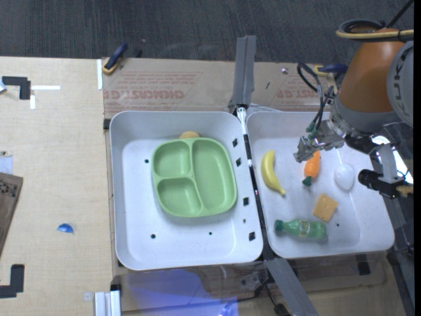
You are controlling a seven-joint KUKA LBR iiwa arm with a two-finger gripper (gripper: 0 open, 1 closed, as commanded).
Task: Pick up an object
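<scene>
Claw: claw (pixel 309 151) hung over the right bin's upper middle, at the top of the carrot; whether its fingers stood apart, together or clamped could not be told from this view.
Arm: grey arm (pixel 375 78) with an orange band reached in from the right, cables looping above it.
Carrot: small orange carrot (pixel 311 168) with a green tip at its lower end, lying roughly upright in the right bin, just under the claw; contact could not be confirmed.
Banana: yellow banana (pixel 271 172), curved, lay left of the carrot, near the bin's left wall.
Egg: white rounded egg (pixel 344 176) lay right of the carrot, pale against the bin floor.
Cracker: tan square cracker (pixel 325 208), flat, lay below the carrot.
Bottle: green bottle (pixel 301 229), clear-looking, lay on its side along the bin's lower part, just below the cracker.
Right bin: shallow white bin (pixel 368 239) with rounded corners and smooth walls.
Left bin: matching white bin (pixel 131 196) held a light green tray (pixel 195 176) of three compartments; a small yellow item (pixel 189 135) showed just behind the tray's upper rim, mostly hidden.
Bench: pale wood-toned bench (pixel 52 170), with printed cardboard (pixel 164 84) behind the bins and a grey post (pixel 244 71) between them.
Floor: dark carpet-like floor (pixel 164 12) lay beyond the bench.
</scene>
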